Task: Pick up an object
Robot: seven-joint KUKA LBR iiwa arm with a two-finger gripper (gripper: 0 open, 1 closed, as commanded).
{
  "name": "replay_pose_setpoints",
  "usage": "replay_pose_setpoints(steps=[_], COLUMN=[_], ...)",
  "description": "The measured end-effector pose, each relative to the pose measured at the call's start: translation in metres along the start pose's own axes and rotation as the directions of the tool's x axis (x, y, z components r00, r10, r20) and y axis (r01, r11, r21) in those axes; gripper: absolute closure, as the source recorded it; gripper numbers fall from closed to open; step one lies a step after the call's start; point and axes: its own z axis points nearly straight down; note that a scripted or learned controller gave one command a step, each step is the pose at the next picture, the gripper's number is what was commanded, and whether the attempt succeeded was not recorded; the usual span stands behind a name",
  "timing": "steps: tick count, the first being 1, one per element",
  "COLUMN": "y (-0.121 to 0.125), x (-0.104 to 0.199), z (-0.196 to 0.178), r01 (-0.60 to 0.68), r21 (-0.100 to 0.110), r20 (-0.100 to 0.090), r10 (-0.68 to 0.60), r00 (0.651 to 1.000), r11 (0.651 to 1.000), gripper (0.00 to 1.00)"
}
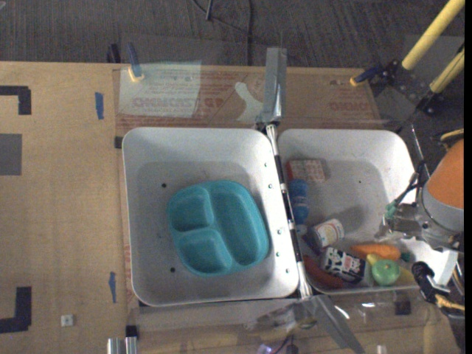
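We logged the gripper [394, 223] poised above the right bin [354, 142], finger state indiscernible; approach step, descent onto the orange toy [376, 251] judged next.

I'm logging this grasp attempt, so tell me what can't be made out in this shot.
- Tool: in the camera view its tips blur into the right bin's wall, so open or shut is unclear.
- Arm: cut off by the right edge.
- Black-and-white carton: print too small to read.
- Red item: mostly hidden under the carton.
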Motion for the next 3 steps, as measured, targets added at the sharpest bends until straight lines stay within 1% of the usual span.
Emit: replay_pose_setpoints(steps=[1,2,3], y=[-0.005,-0.005,-0.007], x=[0.064,0.064,0.037], z=[-0.137,-0.137,0.010], r01=[-0.041,-0.041,-0.028], r21=[0.015,0.015,0.004], r20=[-0.006,-0.005,-0.005], r10=[0.041,0.041,0.028], r00=[0.999,0.999,1.000], r11=[0.999,0.999,1.000], gripper=[1.00,0.00,0.00])
